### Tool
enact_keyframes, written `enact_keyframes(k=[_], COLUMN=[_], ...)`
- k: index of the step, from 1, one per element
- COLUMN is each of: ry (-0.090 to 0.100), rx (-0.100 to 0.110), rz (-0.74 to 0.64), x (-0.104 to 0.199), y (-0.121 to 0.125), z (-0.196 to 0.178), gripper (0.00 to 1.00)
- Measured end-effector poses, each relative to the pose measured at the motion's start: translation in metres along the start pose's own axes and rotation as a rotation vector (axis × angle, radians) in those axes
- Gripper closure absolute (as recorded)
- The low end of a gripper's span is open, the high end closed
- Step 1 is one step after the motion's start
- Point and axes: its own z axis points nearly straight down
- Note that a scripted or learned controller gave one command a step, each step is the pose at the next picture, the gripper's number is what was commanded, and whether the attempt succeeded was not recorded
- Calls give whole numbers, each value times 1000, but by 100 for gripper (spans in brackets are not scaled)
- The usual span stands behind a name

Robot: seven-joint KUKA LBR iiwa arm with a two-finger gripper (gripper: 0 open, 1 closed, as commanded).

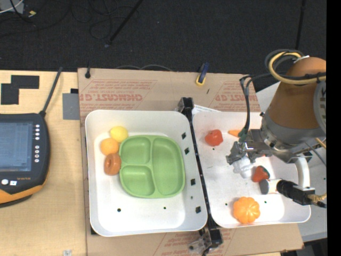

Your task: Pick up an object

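Note:
In the right bin (221,196) lie a red tomato-like fruit (214,137), a small orange carrot piece (234,133), a red strawberry-like piece (260,174) and an orange pumpkin-like fruit (246,209). My gripper (241,159) hangs low over the bin's middle, just left of the red piece and right of the tomato. Nothing shows between its fingers. The left bin (106,207) holds a green divided plate (152,166), a yellow lemon (119,134), an orange (109,145) and a brown doughnut-like ring (112,164).
A black divider rail (192,159) runs between the bins. A teach pendant (21,151) lies at the far left of the bench. The bulky arm body (295,105) covers the right bin's far right side. Cables trail near the wrist.

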Motion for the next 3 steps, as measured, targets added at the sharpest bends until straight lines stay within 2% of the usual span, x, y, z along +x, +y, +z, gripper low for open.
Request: enact_keyframes(k=[1, 2, 3], ry=[-1, -1, 0], rx=[1, 0, 3], rz=[1, 0, 1], x=[2, -3, -7], y=[12, 10, -1], z=[6, 3, 16], gripper=[100, 100, 100])
